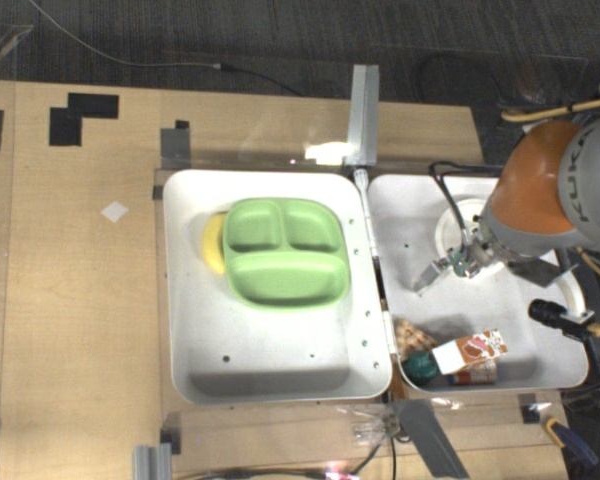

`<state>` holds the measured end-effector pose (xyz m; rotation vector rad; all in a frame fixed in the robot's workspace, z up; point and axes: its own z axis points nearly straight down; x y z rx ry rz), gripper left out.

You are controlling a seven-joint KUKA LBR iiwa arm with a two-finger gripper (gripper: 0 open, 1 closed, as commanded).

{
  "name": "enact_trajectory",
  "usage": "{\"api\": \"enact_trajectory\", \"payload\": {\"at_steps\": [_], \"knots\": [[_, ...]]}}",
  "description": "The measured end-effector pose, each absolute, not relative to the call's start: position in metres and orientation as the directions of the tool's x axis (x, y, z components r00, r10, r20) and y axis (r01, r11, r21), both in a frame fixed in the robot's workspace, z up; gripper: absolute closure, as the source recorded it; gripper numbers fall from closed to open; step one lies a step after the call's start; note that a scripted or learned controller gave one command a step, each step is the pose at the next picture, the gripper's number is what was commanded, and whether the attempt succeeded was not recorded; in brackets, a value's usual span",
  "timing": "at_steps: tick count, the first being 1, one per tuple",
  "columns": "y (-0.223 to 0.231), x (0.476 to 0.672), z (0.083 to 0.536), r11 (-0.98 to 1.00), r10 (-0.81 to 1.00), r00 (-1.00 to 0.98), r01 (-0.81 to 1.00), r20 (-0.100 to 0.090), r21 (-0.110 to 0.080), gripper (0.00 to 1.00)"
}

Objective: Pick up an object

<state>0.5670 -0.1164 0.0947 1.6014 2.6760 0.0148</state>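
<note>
**Gripper over right bin, objects lying toward the near wall**

Camera view: the arm [545, 183] was seen reaching in over the right bin [405, 218]. The gripper [442, 268] was found low above the bin floor; whether it was released or clenched could not be told, and nothing was seen in it. The carton [470, 356] lay below it in the picture, against the near wall, long axis running left to right with a slight upward tilt to the right. A dark green object [420, 369] touched its left end. A green tray [284, 250] was noted in the left bin [270, 368], well apart.

Green divided tray [283, 251]: smooth matt plastic. White bins [270, 368]: smooth plastic, faint sheen. Bench [70, 298]: pale wood, matt.
</note>
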Motion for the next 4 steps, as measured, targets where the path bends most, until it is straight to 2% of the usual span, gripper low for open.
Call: {"api": "enact_trajectory", "payload": {"at_steps": [1, 2, 3, 4], "knots": [[-0.206, 0.525, 0.191, 0.521, 0.853, -0.521, 0.853, -0.007, 0.005, 0.0], [-0.197, 0.497, 0.19, 0.622, 0.783, -0.622, 0.783, -0.004, 0.003, 0.0], [-0.177, 0.52, 0.088, 0.194, 0.981, -0.193, 0.981, -0.004, 0.009, 0.0], [-0.177, 0.523, 0.101, 0.2, 0.98, -0.199, 0.98, -0.009, 0.017, 1.0]]}}
